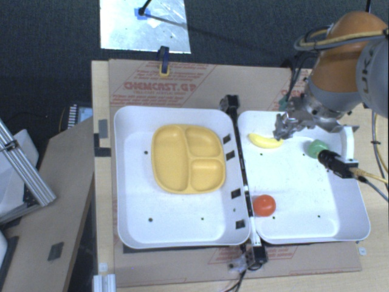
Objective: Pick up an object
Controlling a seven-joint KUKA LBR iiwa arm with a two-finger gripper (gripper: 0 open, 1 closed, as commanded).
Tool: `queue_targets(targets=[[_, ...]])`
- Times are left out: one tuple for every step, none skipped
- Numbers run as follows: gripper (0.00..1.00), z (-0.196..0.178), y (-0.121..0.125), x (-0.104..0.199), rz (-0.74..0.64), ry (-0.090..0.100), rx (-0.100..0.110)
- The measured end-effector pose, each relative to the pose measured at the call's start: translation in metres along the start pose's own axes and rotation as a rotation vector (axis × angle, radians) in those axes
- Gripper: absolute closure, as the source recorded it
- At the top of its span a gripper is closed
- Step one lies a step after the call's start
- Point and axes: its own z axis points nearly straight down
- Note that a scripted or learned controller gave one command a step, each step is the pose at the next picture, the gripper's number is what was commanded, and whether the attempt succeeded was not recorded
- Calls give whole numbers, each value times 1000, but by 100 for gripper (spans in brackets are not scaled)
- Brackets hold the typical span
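A yellow banana point(265, 141) lies near the back left of the right bin point(304, 218). My gripper point(283, 129) hangs just above the banana's right end, close to it; nothing shows between its fingers. A green round object point(316, 148) sits to the right of the banana, close under the wrist. An orange-red ball point(264, 205) rests at the right bin's front left. In the left bin point(137, 218) lies a yellow divided plate point(187, 158) with three compartments.
A black divider point(238, 163) runs between the two bins. Cardboard point(182, 84) lies under the bins, with a yellow and blue clamp point(164, 62) at its far edge. The arm's orange band point(343, 50) looms over the right bin's back right.
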Motion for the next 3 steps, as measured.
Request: queue_targets(targets=[[100,-2,-11,42,3,-1,0],[100,12,-18,92,1,-1,0],[100,6,-25,153,-1,0,-1]])
